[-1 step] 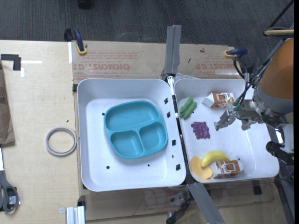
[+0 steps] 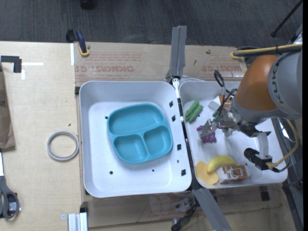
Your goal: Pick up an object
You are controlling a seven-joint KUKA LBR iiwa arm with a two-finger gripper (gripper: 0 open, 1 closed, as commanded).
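Above the right bin (image 2: 276,177), the gripper (image 2: 208,128) hovers at a purple grape cluster (image 2: 209,137); finger state indeterminable. Nearby, the banana (image 2: 220,162) lies with its long axis left–right.

The divided tray (image 2: 140,133) lies in the left bin (image 2: 91,143); the banana (image 2: 219,162) in the right bin (image 2: 276,176).

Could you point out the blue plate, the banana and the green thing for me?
Blue plate (image 2: 139,133), camera view: on its middle divider, in the left bin.
Banana (image 2: 220,162), camera view: on its yellow curved body.
Green thing (image 2: 194,110), camera view: on its middle.
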